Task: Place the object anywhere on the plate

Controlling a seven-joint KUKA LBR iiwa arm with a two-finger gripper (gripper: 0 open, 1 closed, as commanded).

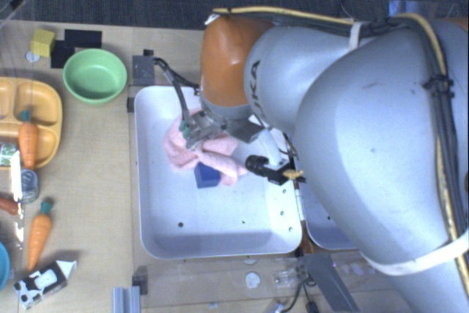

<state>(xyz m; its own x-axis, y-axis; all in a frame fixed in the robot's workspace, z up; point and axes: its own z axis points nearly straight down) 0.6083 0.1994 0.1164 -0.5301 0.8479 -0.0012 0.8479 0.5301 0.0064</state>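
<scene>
A pink, crumpled-looking item (178, 149) lies in the upper middle of the left white bin (157, 216); whether it is a plate or a cloth I cannot tell. A small blue block (207, 176) rests against its lower edge. My gripper (193, 131) hangs from the orange-banded wrist (227, 66) and points down onto the top of the pink item, a little above and left of the blue block. The wrist hides part of the pink item.
The grey arm covers most of the right bin (321, 231). Left of the bins stand a green bowl (94, 75), a yellow divided tray (40, 110), two carrots (27, 144) (38, 231), a yellow block (42, 42) and a small carton (44, 281).
</scene>
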